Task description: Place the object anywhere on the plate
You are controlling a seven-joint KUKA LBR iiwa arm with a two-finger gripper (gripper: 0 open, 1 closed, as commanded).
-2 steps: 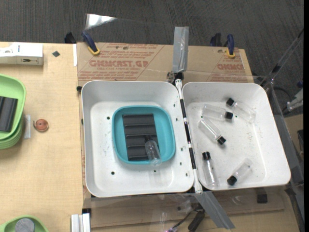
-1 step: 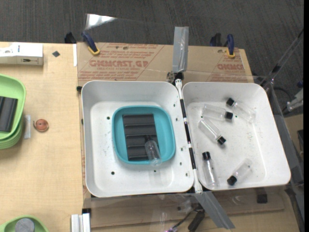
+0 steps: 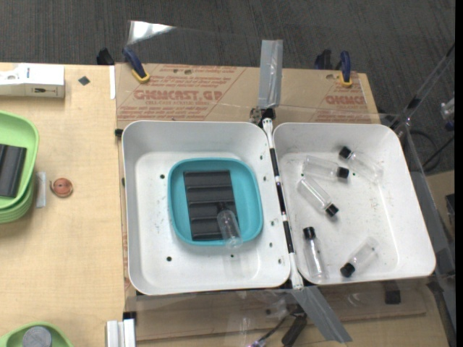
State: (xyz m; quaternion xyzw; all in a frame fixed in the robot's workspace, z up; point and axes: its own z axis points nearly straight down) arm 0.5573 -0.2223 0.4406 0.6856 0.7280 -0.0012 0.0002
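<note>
A teal plate (image 3: 176, 194) with a dark ribbed insert (image 3: 208, 201) lies in the left white bin (image 3: 145, 266). A clear vial (image 3: 228, 225) rests on the plate's near right part, lying partly on the insert and partly toward the teal rim. In the right white bin (image 3: 409, 215) lie several more clear vials with black caps, among them one near the middle (image 3: 318, 196), one at the near left (image 3: 312, 248) and one at the near right (image 3: 359, 257).
A strip of cardboard (image 3: 188, 92), clamped at both ends, runs behind the bins. On the wooden bench to the left are a green tray (image 3: 14, 168), a small orange disc (image 3: 62, 186) and a white box (image 3: 30, 82).
</note>
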